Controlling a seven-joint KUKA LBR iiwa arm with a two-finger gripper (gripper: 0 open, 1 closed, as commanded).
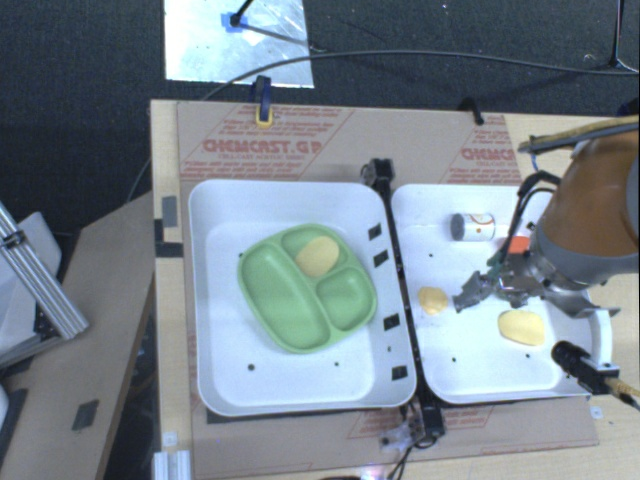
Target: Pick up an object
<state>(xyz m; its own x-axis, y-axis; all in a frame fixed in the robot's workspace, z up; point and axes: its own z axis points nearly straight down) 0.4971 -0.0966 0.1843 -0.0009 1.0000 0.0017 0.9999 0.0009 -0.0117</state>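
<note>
arm [585,253]: grey wrist | broad orange band | black cable | claw [468,297]: dark metal, apparently

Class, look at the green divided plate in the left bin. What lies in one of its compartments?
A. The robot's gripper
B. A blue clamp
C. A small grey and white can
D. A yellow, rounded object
D: a yellow, rounded object rests in the upper compartment of the green divided plate in the left bin, while the small can lies in the right bin near the gripper.
</note>
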